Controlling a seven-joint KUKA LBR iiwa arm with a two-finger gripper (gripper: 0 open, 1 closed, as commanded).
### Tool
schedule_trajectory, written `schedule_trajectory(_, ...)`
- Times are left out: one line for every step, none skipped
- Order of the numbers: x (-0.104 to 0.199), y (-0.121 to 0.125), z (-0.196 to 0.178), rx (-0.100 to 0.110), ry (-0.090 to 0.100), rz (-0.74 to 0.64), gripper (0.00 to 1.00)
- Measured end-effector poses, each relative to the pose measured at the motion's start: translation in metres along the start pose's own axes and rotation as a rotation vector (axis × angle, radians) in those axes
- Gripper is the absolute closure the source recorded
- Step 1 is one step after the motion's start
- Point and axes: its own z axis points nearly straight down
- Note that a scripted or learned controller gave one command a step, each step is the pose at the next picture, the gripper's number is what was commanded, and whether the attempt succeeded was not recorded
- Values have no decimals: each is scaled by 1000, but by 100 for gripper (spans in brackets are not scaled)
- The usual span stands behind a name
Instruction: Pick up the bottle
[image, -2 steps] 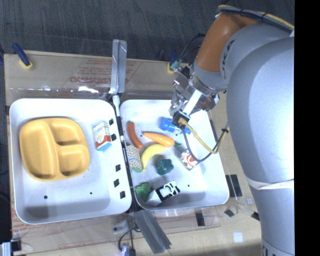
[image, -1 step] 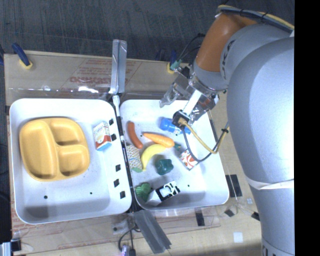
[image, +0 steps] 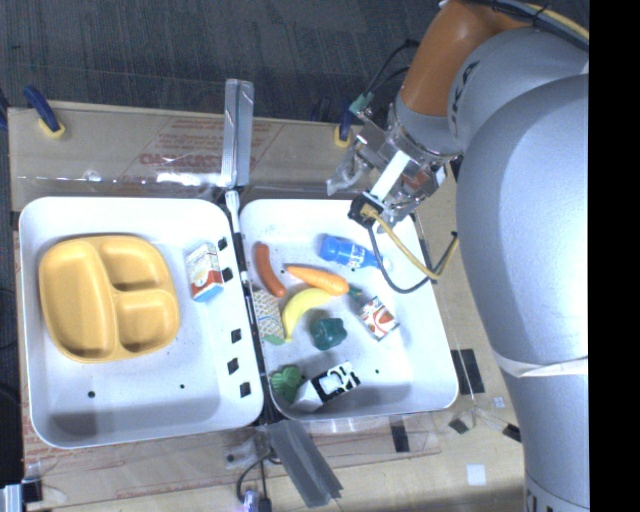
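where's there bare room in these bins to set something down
Left bin: wide bare floor below the yellow tray and the small carton. Right bin: a bare patch in its lower right corner, below the can. Crowded: that bin's middle, where sausage, carrot, banana and blue bottle lie close together.

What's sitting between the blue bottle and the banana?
An orange carrot lies between the bottle and banana, seen in the camera view.
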Motion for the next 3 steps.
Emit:
schedule_trajectory(-30, -29, 121, 3, -2, 221, 0)
schedule_trajectory(-1, 1, 175, 1, 0, 558, 0)
schedule_trajectory(1, 0, 166, 6, -2, 551, 100)
